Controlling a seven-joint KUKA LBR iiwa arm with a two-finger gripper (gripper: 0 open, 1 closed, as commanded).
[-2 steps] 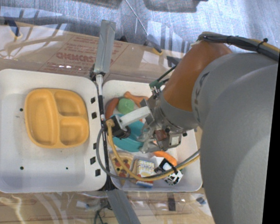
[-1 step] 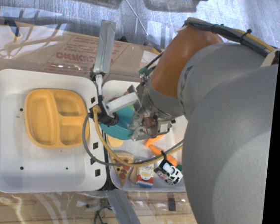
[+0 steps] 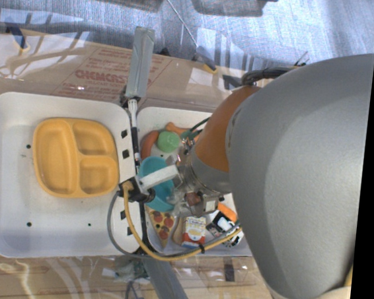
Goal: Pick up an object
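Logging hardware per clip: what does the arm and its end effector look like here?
The arm is bulky, rounded and smooth grey, with an orange band above the wrist. A yellow cable and a grey one loop from the wrist area. The end effector looks metallic grey with a whitish bar.

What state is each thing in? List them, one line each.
yellow tray: flat, upright, alone in the left bin.
arm: reaching over the right bin, covering much of it.
pizza slice: flat on the right bin's floor.
small carton: lying beside the pizza slice.
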